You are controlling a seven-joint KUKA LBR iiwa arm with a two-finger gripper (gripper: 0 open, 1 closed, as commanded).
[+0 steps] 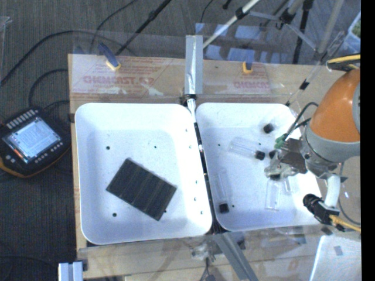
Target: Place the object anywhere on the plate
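Overhead, the gripper hovers over the right bin; whether it is clenched cannot be told. Left bin holds a dark ridged plate.

Dark carpet floor, black cables, metal stand legs.
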